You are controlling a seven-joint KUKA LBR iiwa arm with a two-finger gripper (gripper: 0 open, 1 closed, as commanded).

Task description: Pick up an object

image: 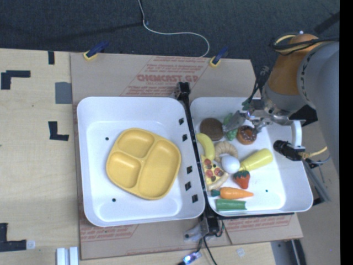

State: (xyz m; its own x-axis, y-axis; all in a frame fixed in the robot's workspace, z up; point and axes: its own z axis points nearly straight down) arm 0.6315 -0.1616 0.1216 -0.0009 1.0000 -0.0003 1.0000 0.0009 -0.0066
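- Camera view: the gripper (244,121) hangs low over the back of the right bin (287,199), and whether its fingers are spread or closed I cannot tell; nothing is visibly held.
- The nearest candidates are the brown round thing (211,128) and a small reddish toy (246,134), which seems to sit just under the fingertips, though the view is too blurred there to be sure.
- The toys lie packed toward the bin's left side: banana (206,146), egg (230,163), pizza slice (213,171), strawberry (242,178), carrot (236,192), green stick (230,205) and yellow cylinder (256,159), many touching.
- Risk: closing here could catch two pieces at once or squeeze a round one out sideways.
- Risk: the divider between the bins stands just beside the banana and brown thing, so a finger reaching there could strike it.
- Open room: the right bin's floor toward its right wall is bare; the left bin (94,126) holds a yellow divided plate (144,163), with free floor around it.
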